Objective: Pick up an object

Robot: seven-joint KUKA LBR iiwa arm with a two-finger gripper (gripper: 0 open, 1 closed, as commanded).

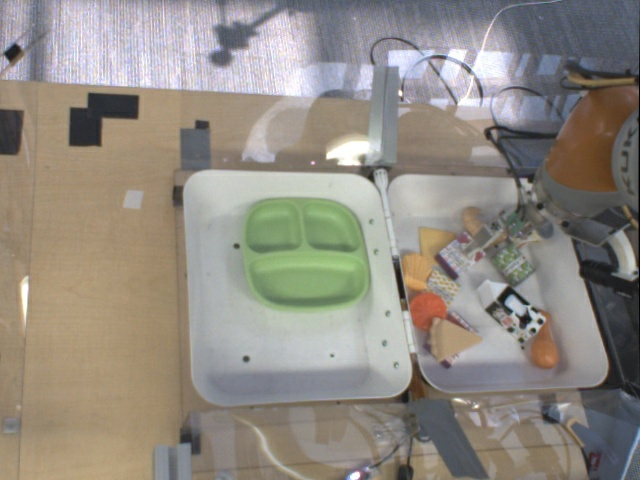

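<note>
Two bins side by side on desk (90, 298). Divided tray (304, 253) in left bin (215, 368). Cartons, wedges, other small items clustered in right bin (590, 353); gripper (522, 218) above them.

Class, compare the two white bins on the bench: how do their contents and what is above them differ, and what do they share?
The left bin holds one thing, a green divided plate lying flat; the right bin holds many small things, among them a black-and-white carton and an orange ball. The gripper sits over the right bin, not the left bin. Both are shallow, white and side by side.
</note>
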